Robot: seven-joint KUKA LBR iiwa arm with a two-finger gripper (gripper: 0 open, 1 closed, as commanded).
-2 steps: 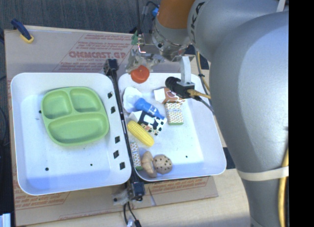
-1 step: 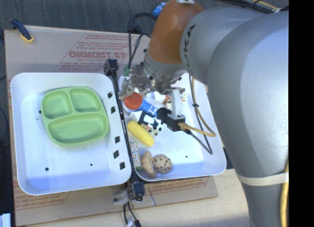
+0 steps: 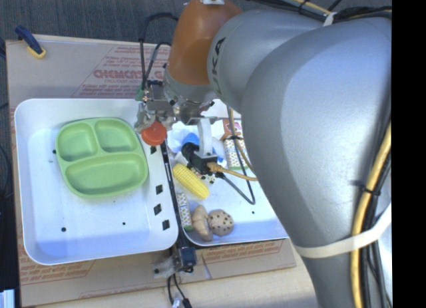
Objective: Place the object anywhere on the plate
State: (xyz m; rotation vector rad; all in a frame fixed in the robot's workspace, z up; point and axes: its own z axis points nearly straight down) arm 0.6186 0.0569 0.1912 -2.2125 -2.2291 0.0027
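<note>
A green plate point(image 3: 101, 155) with three compartments lies in the left bin point(image 3: 40, 233). My gripper point(image 3: 154, 126) hangs over the rim between the two bins, just off the plate's right edge. It is shut on a small red round object point(image 3: 154, 134), which shows at the fingertips, above the rim. The grey arm with its orange band point(image 3: 196, 40) covers much of the right bin.
In the right bin point(image 3: 263, 223) lie a yellow corn cob point(image 3: 190, 180), a speckled round cookie point(image 3: 221, 222), a tan lumpy piece point(image 3: 200, 223) and a blue object point(image 3: 190, 147) beside white wrapping. Cables point(image 3: 236, 177) trail from the wrist across that bin.
</note>
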